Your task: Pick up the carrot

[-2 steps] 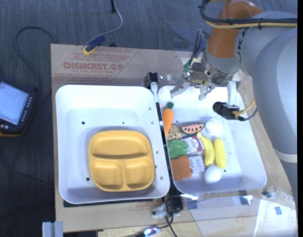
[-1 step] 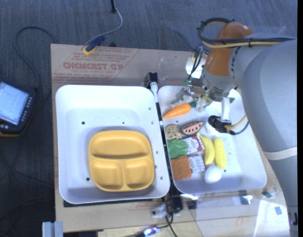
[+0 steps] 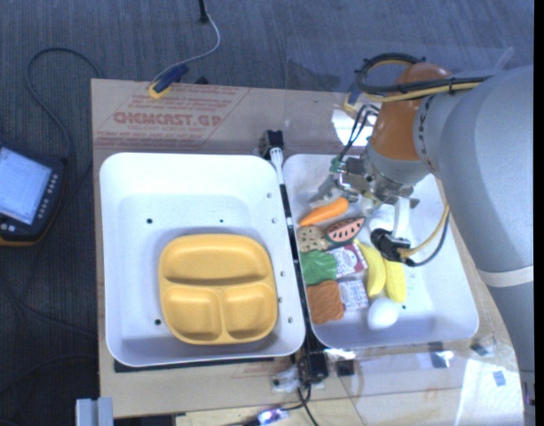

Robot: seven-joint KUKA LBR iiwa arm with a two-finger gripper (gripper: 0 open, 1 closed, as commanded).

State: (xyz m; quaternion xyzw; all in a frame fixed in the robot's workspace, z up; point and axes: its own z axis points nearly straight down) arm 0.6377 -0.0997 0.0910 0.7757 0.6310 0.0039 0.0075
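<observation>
Here the gripper point(image 3: 350, 183) sits low in the right bin point(image 3: 449, 313), at its upper left part, hanging off the grey arm point(image 3: 484, 158) with the orange band point(image 3: 398, 130) just above it. Finger state: cannot tell, the metal parts blur together under the wrist. The carrot point(image 3: 325, 211) lies just below and slightly left of the gripper, tilted, its thick end pointing up toward the gripper, close to it; contact is unclear, and nothing is visibly held. Right of the carrot and below the gripper is a watermelon slice point(image 3: 346, 231). Further below sit a brown cookie-like piece point(image 3: 310, 237), a green leafy item point(image 3: 318, 265), a small packet point(image 3: 350, 261) and an orange-brown chunk point(image 3: 325, 302). Below and right of the gripper: two bananas point(image 3: 385, 275) side by side, upright in the view, with a white egg point(image 3: 382, 314) at their lower end. A black cable end point(image 3: 384, 240) with yellow hose dangles just right of the watermelon. Far left of the gripper, the left bin point(image 3: 130, 202) holds a yellow divided tray point(image 3: 218, 287). Both bins rest on a cardboard sheet point(image 3: 165, 118). A handheld screen unit point(image 3: 19, 189) lies on the floor well off to the left.
</observation>
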